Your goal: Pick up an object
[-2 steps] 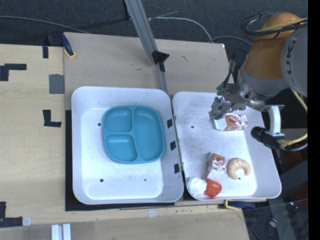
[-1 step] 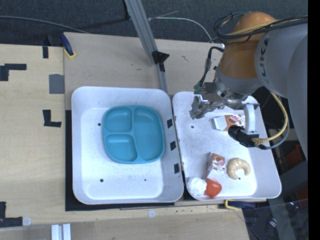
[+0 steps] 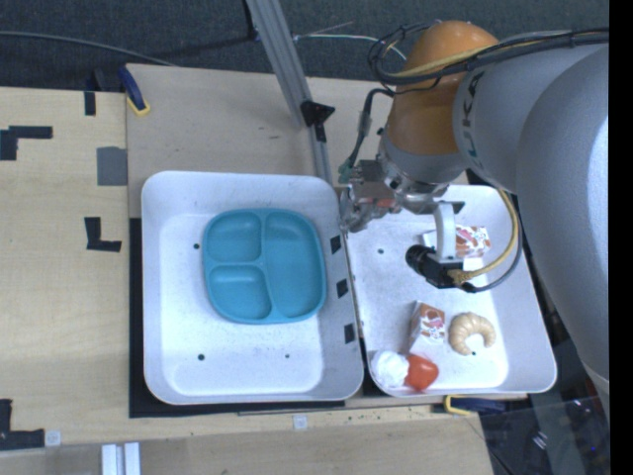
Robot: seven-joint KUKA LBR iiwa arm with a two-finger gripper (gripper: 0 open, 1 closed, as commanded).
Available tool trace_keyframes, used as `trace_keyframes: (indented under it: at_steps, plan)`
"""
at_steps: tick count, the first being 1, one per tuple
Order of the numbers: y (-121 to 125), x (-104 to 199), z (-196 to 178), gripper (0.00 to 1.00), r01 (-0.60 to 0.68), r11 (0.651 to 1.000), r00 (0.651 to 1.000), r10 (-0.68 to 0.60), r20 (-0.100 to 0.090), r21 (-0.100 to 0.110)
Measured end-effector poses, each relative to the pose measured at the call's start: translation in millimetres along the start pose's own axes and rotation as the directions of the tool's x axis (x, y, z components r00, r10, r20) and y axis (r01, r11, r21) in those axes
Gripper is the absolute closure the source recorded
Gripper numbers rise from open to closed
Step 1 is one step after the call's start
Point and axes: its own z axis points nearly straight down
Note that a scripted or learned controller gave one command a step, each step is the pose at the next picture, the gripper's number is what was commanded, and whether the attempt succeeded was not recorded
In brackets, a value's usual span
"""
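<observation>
claw (image 3: 354, 209) at bin's top-left, croissant (image 3: 472, 332) well below-right

One fixed camera looked down at a slant on the tabletop (image 3: 59, 265) and both bins (image 3: 158, 265), fairly close, while my arm (image 3: 554, 166) entered from its right.

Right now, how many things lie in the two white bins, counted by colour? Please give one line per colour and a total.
Blue: 1, the divided plate in the left bin
Tan: 1, the croissant in the right bin
Red and white: 3, the two small packets and the round toy at the near edge
Total: 5
</observation>
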Motion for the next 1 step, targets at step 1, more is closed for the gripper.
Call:
trace_keyframes:
  at_steps: [1]
  plan:
    - [19.6, 60.8, -6.8, 1.0, 0.002, 1.0, 1.0, -0.002, -0.001, -0.003]
